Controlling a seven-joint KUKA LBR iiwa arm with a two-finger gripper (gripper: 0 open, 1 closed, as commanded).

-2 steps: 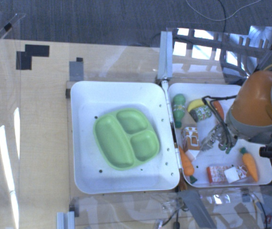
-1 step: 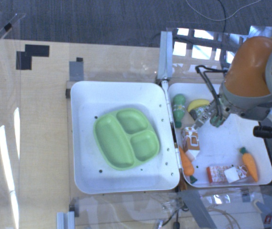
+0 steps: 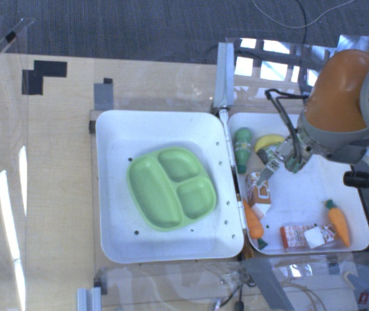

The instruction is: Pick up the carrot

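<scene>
While the grey two-finger gripper point(image 3: 270, 166) is held over the right white bin point(image 3: 359, 241), whether it is apart or together cannot be told. Two orange plastic carrots are seen there: one point(image 3: 253, 221) against the left wall, one point(image 3: 338, 223) near the right.

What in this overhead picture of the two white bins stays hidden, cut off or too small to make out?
- Gripper: too small and blurred in the camera view to judge.
- Yellow banana: partly covered by the arm.
- Small brown packet: print too small to read.
- Red-and-white flat packet: label illegible.
- Right white bin: upper part hidden by the orange-banded wrist.
</scene>
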